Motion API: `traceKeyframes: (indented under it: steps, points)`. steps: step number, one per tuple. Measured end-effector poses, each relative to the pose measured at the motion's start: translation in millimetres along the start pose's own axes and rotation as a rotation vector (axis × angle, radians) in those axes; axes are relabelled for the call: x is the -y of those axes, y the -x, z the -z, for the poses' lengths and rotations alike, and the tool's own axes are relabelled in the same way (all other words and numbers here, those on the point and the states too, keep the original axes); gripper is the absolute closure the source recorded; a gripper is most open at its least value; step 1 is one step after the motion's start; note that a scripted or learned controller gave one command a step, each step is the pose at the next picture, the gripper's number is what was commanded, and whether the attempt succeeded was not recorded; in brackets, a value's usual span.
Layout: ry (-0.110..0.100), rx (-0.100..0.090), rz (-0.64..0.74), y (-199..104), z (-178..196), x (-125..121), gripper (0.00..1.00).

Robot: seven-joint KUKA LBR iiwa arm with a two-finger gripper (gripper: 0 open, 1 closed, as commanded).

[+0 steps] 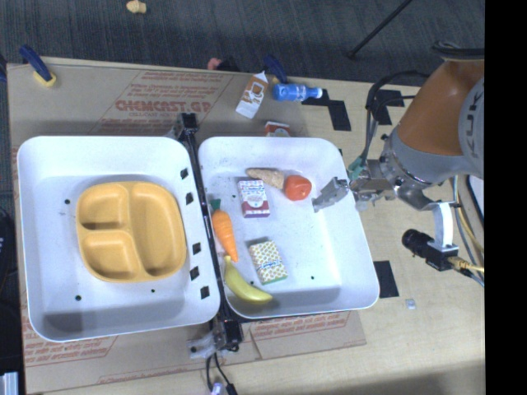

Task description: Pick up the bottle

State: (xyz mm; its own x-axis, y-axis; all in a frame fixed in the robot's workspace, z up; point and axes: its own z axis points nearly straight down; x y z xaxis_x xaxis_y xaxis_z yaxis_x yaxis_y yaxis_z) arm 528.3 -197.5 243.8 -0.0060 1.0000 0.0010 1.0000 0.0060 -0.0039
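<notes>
Nearest, in right bin (350, 253): banana (247, 288), small box (268, 261), carrot (223, 234); further back a red carton (254, 197), tomato (298, 188). Arm (436, 130) reaching in from right, bent low over that bin's right rim, gripper (331, 194) just beside tomato, gripping nothing, finger spread impossible to tell. Farthest, bottle (296, 93) lying on its side on bench behind bins, well apart from gripper.

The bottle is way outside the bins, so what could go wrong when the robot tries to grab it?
1. The bottle lies on its side on the bench behind the right bin, so it may roll away when touched.
2. The gripper sits over the right bin's edge near the tomato, far from the bottle, and might grab the wrong thing.
</notes>
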Motion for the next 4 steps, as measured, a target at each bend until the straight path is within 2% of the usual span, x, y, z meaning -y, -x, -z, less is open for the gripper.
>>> traceKeyframes:
  steps: [1,2,3,4]
  points:
    - [-0.002,-0.001,0.005,-0.3,10.2,-0.4,1.0]
    - [0.0,0.0,0.13,13.4,-4.6,52.2,1.0]
    - [-0.001,-0.002,0.291,12.8,-9.4,52.2,1.0]
    - [-0.001,-0.002,0.543,12.9,-16.5,52.0,1.0]
